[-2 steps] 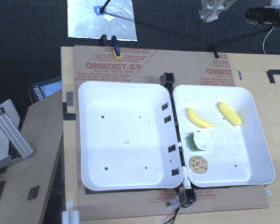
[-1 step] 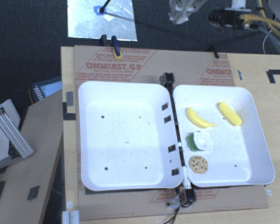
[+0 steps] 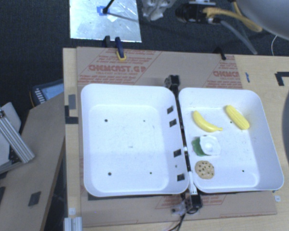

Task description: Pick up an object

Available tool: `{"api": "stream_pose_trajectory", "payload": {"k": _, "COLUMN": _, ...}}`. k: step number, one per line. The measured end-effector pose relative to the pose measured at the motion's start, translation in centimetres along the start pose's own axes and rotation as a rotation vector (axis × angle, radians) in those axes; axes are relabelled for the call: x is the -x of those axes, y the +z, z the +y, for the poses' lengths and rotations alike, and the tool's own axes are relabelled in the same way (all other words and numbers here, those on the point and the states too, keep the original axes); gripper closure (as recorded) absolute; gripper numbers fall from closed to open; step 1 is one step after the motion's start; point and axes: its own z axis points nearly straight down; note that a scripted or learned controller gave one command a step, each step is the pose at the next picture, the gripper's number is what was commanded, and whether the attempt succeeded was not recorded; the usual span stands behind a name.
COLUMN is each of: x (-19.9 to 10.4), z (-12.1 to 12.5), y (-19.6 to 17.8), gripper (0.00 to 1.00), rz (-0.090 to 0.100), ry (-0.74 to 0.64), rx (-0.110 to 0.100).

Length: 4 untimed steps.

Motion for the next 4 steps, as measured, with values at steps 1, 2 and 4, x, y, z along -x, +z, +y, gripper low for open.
{"api": "stream_pose_trajectory", "payload": {"k": 1, "x": -2.95, "z": 0.59, "y": -0.02, "gripper": 1.0, "rz": -0.002, "ry": 0.004, "rx": 0.0}}
{"api": "stream_pose_trajectory", "payload": {"k": 2, "x": -2.81, "z": 0.59, "y": -0.04, "gripper": 1.0, "rz": -0.003, "ry": 0.004, "rx": 0.0}}
{"api": "stream_pose_trajectory", "payload": {"k": 4, "x": -2.8, "z": 0.59, "y": -0.04, "gripper": 1.0, "rz": -0.003, "ry": 0.004, "rx": 0.0}}
